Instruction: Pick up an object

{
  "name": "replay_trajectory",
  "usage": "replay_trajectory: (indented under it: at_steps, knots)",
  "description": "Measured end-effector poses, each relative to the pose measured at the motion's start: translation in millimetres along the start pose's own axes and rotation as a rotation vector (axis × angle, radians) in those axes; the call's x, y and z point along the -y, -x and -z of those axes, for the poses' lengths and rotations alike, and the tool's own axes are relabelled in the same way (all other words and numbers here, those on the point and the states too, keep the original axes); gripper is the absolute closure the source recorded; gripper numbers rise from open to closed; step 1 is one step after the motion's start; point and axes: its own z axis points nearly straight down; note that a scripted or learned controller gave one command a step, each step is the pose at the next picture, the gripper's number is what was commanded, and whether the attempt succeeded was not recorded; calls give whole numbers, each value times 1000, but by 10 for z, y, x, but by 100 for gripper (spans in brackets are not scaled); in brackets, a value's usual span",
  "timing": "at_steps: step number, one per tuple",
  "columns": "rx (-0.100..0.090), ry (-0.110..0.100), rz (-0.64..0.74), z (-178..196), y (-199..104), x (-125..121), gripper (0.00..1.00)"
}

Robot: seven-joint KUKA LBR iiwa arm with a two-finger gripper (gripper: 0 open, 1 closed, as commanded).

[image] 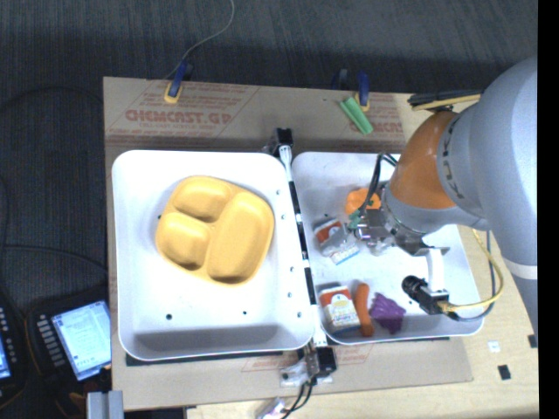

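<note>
Nothing lifted yet: hand (377, 231) low in right bin (463, 317), center-right of frame, near small packet (341, 250); finger state impossible to tell.

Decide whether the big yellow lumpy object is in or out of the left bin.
In: the yellow object lies within the left bin's white rim, ringed by bare floor.

**Count of things on the worktop**

Two white bins — a left bin (131, 234) and a right bin (323, 168). The left one holds one yellow bread-shaped lump (214, 227). In the right one: one orange carrot (363, 308), one purple piece (387, 311), one small orange-labelled packet (338, 308), one clear wrapper (336, 243) — and one orange ball (358, 201), partly hidden. Two blue clips (178, 80) and one green clip (356, 114) sit along the board's far edge.
</note>
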Motion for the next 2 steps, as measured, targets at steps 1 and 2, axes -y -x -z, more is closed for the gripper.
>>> replay_trajectory:
  at_steps: [1, 2]
  knots:
    - [2, 5, 0, 111, 7, -13, 100]
    - [2, 2, 2, 7, 167, -1098, 100]
